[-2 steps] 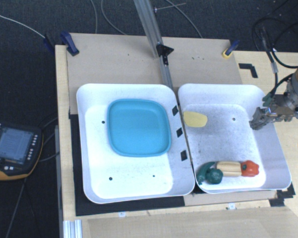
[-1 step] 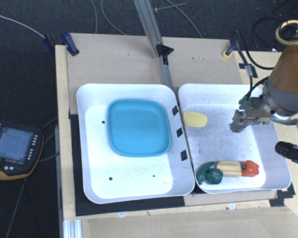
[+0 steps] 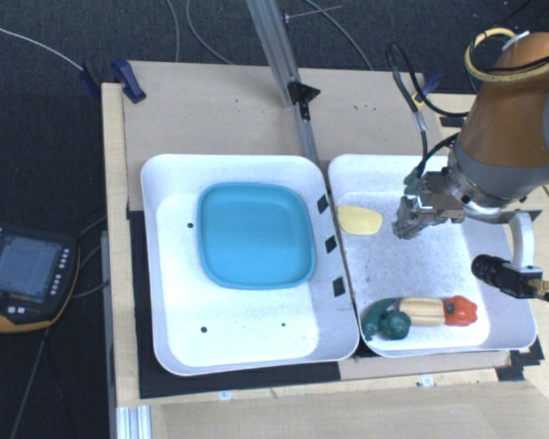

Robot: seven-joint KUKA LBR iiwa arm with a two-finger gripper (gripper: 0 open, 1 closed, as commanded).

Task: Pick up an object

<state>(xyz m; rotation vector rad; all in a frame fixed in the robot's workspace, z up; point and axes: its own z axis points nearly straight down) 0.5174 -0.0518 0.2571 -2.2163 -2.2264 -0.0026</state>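
The grey two-finger gripper (image 3: 408, 227) hangs over the right-hand shallow white bin (image 3: 384, 277), just beside the pale yellow rounded soft-looking object (image 3: 359, 219) lying near the bin's upper left corner; whether its fingers are spread or closed I cannot tell, and nothing shows between them; the pick looks not yet made. A dark green rounded object (image 3: 387, 323), a tan stick-shaped piece (image 3: 423, 312) and a red rounded object (image 3: 460, 311) rest along the bin's near edge; the left-hand shallow white bin (image 3: 169, 327) holds a blue square plastic plate (image 3: 254, 236). Descent, grasp and lift all remain.
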